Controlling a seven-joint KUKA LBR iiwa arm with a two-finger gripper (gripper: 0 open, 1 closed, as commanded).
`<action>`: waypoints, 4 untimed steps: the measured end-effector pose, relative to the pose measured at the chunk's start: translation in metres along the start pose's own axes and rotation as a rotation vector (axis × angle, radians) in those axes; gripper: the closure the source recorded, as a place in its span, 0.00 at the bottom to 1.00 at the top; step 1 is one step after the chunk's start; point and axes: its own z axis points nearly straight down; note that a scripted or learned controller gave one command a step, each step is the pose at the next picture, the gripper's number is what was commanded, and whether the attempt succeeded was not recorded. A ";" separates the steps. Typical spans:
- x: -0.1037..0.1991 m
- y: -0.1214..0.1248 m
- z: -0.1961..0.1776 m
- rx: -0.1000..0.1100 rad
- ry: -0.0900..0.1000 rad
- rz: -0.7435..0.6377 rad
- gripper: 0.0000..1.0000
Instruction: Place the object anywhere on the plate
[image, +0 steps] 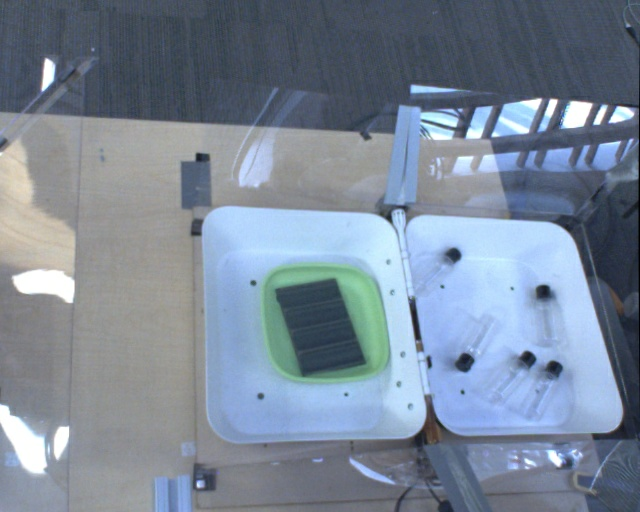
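A green square plate (373, 300) sits in the middle of the left white bin (230, 250). A dark grey ribbed block (319, 327) lies flat on the plate, tilted a little. In the right white bin (560, 240) lie several clear vials with black caps: one near the back left (440, 265), one at the right (546, 309), one in the middle (475, 345), and two at the front (512, 372) (543, 384).
A grey metal bracket (404, 155) stands behind the seam between the bins. A small grey block (195, 183) lies on the bench behind the left bin. Clear plastic sheeting covers the wooden bench at the left.
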 end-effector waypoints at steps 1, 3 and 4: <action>-0.009 -0.011 -0.001 -0.003 0.000 0.146 0.00; 0.026 0.038 -0.001 -0.006 0.002 0.272 0.00; 0.058 0.075 -0.001 -0.006 0.002 0.376 0.00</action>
